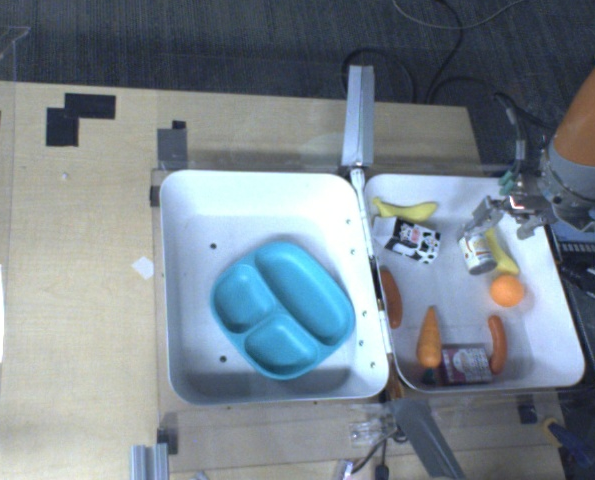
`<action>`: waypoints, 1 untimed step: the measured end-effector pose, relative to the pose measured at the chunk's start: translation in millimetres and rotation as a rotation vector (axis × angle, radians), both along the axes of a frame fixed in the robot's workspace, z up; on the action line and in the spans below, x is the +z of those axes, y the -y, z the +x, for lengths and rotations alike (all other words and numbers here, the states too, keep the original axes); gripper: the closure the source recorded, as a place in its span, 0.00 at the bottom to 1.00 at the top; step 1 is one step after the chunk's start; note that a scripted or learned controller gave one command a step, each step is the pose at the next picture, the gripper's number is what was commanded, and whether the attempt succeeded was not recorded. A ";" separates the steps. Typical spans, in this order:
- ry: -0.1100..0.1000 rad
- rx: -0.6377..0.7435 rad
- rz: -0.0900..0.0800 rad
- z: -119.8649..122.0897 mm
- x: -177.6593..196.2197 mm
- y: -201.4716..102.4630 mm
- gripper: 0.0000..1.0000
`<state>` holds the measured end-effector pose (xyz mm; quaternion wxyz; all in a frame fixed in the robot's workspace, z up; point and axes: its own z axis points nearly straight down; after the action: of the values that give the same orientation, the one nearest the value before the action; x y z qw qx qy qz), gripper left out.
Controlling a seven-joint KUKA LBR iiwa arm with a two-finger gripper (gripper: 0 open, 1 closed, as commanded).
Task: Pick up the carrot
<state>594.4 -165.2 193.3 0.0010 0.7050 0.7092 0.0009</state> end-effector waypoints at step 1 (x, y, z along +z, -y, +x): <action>0.001 0.080 -0.001 -54.3 -98.9 40.1 0.00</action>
<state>540.1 -205.3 94.4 0.0017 0.6762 0.7367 0.0010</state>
